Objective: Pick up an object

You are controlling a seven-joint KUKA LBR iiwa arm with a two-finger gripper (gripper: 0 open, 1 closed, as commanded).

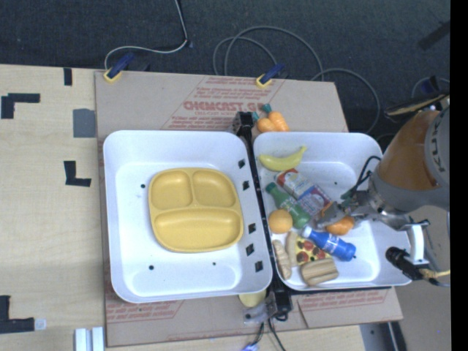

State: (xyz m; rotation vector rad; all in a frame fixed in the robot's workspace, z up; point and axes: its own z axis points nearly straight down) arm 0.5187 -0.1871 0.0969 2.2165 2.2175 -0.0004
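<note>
A dark blue-grey carpet [307, 20] fills the view from ten to two o'clock, crossed by looping cables [252, 46], while a pale wooden bench [44, 196] with black markings spreads toward nine o'clock under a brown cardboard sheet [212, 101].

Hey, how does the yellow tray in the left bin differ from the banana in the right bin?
The tray is far larger than the banana. The tray is a flat, rounded rectangle with three compartments; the banana is a thin curved crescent. The tray lies alone in the middle of its bin, while the banana sits near the far edge of a bin crowded with other items. Both are yellow.
</note>
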